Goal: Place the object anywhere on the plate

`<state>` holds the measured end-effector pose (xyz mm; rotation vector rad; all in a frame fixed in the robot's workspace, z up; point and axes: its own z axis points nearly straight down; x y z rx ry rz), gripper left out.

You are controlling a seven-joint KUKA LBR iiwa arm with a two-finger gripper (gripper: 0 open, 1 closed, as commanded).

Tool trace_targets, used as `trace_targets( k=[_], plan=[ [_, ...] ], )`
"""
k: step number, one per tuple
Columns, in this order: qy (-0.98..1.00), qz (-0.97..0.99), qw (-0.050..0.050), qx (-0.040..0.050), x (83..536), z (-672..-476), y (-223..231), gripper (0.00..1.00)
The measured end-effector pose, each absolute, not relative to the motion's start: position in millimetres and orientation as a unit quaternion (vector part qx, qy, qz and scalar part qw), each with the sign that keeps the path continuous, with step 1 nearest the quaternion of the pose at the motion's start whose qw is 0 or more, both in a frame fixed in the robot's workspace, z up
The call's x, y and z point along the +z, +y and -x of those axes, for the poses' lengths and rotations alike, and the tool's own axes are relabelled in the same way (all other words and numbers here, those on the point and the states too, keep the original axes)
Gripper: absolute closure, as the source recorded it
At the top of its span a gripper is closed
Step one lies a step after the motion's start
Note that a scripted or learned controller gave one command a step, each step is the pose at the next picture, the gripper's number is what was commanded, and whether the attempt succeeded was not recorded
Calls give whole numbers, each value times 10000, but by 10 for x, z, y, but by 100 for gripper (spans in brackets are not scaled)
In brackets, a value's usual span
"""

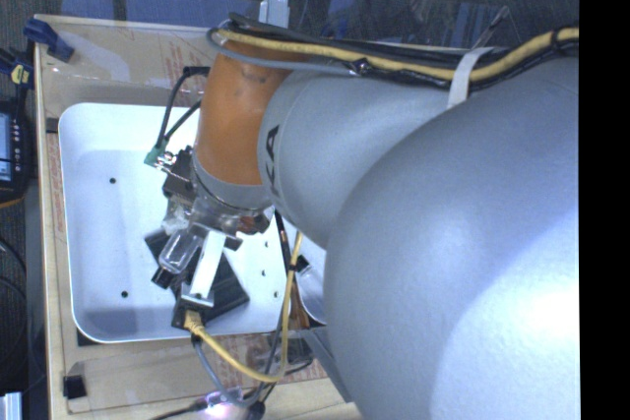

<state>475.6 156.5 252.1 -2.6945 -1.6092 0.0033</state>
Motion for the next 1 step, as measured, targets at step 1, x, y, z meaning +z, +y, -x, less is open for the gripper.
trace_targets(
  k=[1],
  plan=[
    [-5636, 8260, 18, 12, 2243, -4764, 638, 100]
  ],
)
